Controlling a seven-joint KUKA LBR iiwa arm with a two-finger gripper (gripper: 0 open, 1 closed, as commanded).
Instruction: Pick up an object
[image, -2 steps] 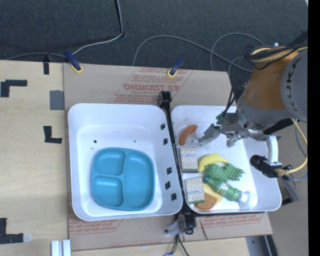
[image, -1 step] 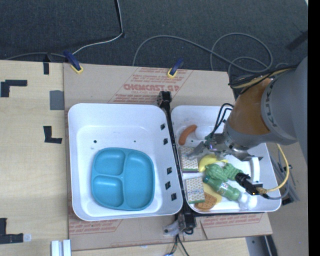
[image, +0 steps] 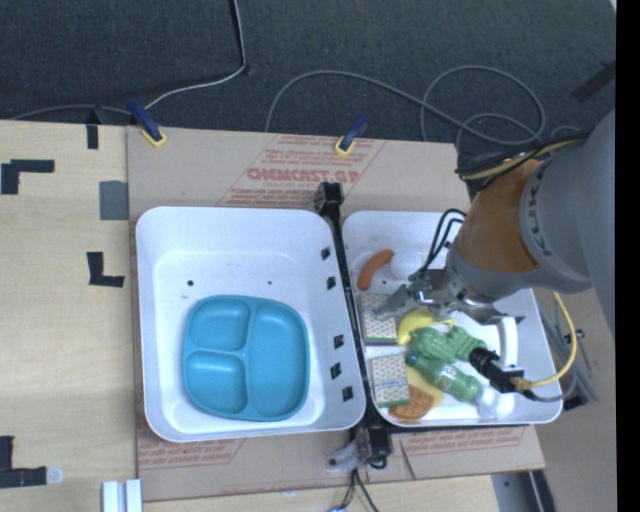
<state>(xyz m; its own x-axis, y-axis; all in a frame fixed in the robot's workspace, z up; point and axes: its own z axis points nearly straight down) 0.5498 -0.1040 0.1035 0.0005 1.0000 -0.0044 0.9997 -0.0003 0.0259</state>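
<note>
The right bin (image: 530, 405) holds a pile of small items. An orange-brown sausage (image: 376, 266) lies near its back left. A yellow piece (image: 413, 325) sits in the middle with a green leafy toy (image: 446, 346) just right of it and a green bottle (image: 459, 383) in front. Two patterned cracker packets (image: 389, 376) lie along the left wall, and a brown cookie (image: 415, 405) rests at the front. My gripper (image: 422, 293) hangs low over the bin's middle, right above the yellow piece and beside the sausage. The arm hides the bin's right part.
In the left bin (image: 160, 240) lies a blue divided plate (image: 245, 357). A black divider (image: 340, 300) runs between the two bins. Cables trail across the dark floor behind the bench, and the arm's bulk covers the right side.
</note>
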